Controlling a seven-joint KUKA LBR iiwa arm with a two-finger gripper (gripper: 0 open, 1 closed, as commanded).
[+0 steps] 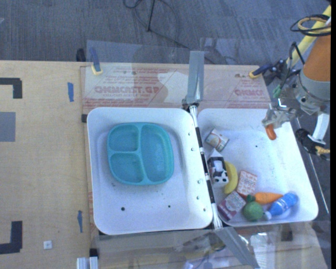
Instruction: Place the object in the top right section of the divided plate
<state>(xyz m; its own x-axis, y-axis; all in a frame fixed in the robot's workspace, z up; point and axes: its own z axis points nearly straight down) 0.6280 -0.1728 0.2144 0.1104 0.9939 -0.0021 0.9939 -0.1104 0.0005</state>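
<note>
While reaching from right, gripper [274, 120] over right bin [294, 157], orange piece [271, 132] between fingers.

A dark grey carpeted floor [173, 21] is showing along the top, with a thin black cable [149, 16] trailing across it. Below it a pale wooden bench [42, 157] is taking up the left side, carrying black corner marks [13, 86], a grey square [6, 126] and small strips of blue tape [70, 91]. A brown cardboard sheet [142, 89] with red lettering, too faint to read, is lying under what is probably clear plastic. Even, soft light is falling over everything.
</note>
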